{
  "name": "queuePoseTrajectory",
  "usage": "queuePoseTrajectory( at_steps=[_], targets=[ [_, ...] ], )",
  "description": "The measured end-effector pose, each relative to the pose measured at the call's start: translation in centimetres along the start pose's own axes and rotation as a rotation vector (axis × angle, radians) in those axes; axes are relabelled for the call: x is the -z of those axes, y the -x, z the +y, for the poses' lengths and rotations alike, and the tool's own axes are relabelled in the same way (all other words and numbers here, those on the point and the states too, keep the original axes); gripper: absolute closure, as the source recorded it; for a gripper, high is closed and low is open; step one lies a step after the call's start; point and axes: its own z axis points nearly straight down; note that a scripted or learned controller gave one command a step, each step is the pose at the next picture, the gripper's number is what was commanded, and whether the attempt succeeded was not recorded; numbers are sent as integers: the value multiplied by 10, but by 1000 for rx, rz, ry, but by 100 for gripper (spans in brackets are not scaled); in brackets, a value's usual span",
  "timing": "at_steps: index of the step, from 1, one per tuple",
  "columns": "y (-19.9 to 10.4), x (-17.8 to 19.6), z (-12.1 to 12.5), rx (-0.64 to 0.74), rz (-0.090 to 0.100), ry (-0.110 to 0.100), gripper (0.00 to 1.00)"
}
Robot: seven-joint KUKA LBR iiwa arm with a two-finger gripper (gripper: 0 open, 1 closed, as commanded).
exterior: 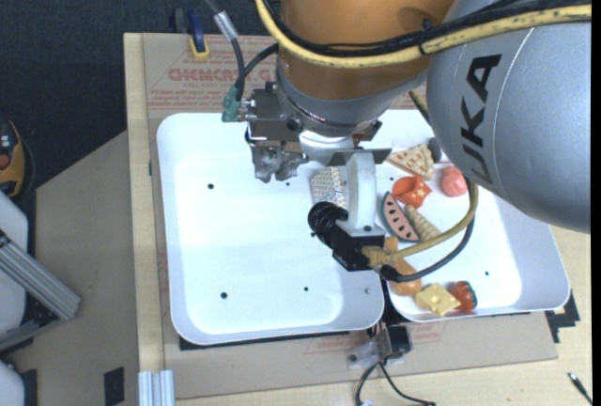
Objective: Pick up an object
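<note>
My gripper hangs over the far part of the left white bin, close to the wall it shares with the right bin. Nothing shows beneath it but bare bin floor. Small toy foods lie in the right bin: a tan pizza-like wedge, a red piece, a pink piece, a watermelon slice, a yellow cheese block and a red-orange piece. A patterned flat piece lies by the dividing wall, partly hidden by the wrist.
The big grey and orange arm covers the far half of the right bin. Both bins rest on a cardboard sheet on the bench. A blue and yellow clamp sits at the cardboard's far edge.
</note>
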Motion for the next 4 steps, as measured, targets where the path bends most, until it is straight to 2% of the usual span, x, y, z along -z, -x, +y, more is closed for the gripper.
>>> queuePoseTrajectory(
  at_steps=[4],
  targets=[
    [-3, 41, 1, 6, -1, 2, 100]
  ],
)
